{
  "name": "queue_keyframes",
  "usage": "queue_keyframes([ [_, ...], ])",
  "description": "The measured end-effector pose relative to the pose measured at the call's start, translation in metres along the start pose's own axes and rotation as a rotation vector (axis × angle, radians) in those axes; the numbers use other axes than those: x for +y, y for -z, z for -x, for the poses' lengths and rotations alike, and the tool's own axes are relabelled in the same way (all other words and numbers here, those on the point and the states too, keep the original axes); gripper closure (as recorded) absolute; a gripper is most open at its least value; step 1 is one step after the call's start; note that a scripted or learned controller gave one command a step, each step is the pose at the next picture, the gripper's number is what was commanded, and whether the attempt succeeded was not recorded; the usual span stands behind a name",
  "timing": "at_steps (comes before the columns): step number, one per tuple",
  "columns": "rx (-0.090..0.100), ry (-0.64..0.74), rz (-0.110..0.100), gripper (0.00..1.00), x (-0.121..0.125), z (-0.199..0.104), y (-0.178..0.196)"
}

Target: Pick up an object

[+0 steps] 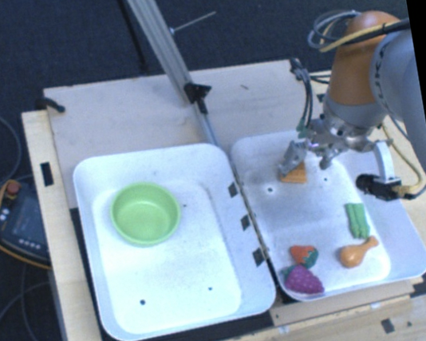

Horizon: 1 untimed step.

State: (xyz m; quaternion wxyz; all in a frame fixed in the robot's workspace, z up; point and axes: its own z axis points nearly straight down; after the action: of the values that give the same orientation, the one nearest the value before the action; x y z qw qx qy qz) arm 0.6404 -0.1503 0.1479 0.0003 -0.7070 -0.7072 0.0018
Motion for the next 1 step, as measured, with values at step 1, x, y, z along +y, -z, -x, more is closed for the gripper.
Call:
queue_keyframes([
  [1,0.0,-0.002,0.0,0.0,-0.0007,0.0012,-0.0498],
])
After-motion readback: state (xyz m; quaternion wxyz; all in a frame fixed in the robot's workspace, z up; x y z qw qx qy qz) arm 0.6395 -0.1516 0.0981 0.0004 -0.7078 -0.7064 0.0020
